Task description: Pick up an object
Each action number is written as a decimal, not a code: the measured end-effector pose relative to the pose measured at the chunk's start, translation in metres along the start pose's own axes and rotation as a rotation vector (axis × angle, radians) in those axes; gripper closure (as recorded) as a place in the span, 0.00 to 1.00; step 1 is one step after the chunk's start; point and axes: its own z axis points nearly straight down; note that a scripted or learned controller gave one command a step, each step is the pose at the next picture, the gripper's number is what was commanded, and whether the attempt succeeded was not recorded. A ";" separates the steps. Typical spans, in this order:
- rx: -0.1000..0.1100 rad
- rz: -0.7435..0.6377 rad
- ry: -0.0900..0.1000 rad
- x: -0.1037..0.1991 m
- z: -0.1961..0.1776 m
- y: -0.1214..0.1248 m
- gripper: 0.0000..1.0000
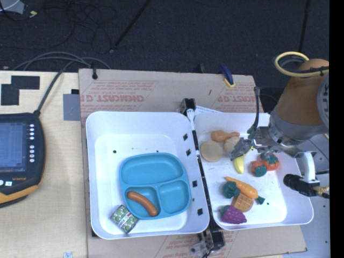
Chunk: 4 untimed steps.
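Observation:
The right bin (294, 213) holds several toy foods: a beige round piece (210, 151), an orange bread piece (223, 136), a yellow banana (238, 165), a red and green piece (265, 165), a carrot (245, 187), a green broccoli (231, 190), a waffle (242, 202) and purple grapes (233, 215). My gripper (243, 147) is low in this bin, just above the banana and right of the beige piece. Nothing is visibly lifted. The grey arm with its orange band (301, 95) reaches in from the right.
The left bin (102, 144) holds a blue divided plate (153, 171) with a sausage (142, 203) in it, and a green packet (123, 218) beside the plate. A teach pendant (16, 152) lies on the bench at the far left. A black divider (194, 160) separates the bins.

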 end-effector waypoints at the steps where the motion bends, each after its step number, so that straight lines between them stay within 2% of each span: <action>1: 0.002 0.000 0.001 0.000 -0.010 0.000 1.00; 2: -0.008 -0.006 0.000 0.061 -0.103 -0.016 1.00; 3: 0.006 -0.006 0.001 0.133 -0.003 0.003 1.00; 4: -0.016 -0.006 0.002 0.169 -0.154 -0.014 1.00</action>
